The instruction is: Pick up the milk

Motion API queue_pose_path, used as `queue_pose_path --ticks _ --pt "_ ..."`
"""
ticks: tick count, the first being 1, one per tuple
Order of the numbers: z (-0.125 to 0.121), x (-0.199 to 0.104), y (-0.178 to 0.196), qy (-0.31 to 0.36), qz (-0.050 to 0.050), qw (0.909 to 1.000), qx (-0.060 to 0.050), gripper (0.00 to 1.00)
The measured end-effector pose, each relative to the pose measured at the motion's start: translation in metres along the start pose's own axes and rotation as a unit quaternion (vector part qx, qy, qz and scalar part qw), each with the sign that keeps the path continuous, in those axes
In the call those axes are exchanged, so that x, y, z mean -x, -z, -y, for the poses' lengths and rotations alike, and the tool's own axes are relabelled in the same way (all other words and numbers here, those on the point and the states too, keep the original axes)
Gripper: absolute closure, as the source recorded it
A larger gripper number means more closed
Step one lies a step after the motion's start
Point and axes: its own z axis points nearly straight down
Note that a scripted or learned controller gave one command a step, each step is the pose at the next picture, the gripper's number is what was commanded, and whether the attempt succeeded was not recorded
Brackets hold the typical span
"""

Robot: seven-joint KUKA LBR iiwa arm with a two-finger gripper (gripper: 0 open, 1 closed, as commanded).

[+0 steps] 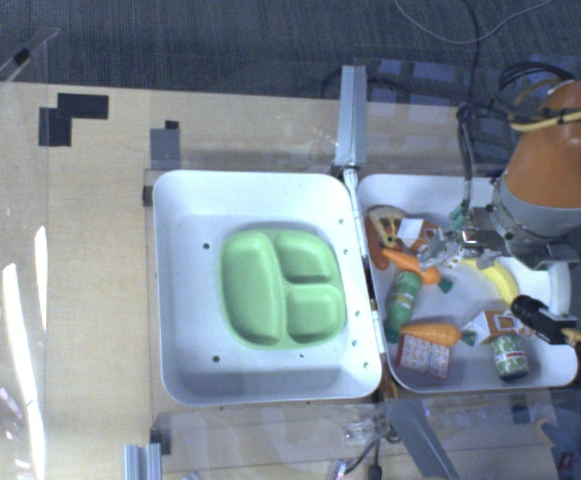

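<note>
Pincer [448, 253] hangs low in the right bin [560, 373] — grip state unclear — arm reaching leftward.

No lettering, number or brand can be read anywhere. The small red-and-white printed carton [425, 356] near the front edge of the right white bin [560, 373] carries a patterned face, but its print is too small and blurred to make out. The green-lidded jar [511, 357] by the same bin's front right corner has a label band whose marks cannot be told. The green bottle [403, 303] beside the bin's left wall shows a pale label, likewise unreadable.
</note>
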Motion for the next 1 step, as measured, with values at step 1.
queue_pose_path --ticks 1 --pt "-0.0355 0.0216 -0.067 0.02 0.0 0.9998 0.0 0.0"
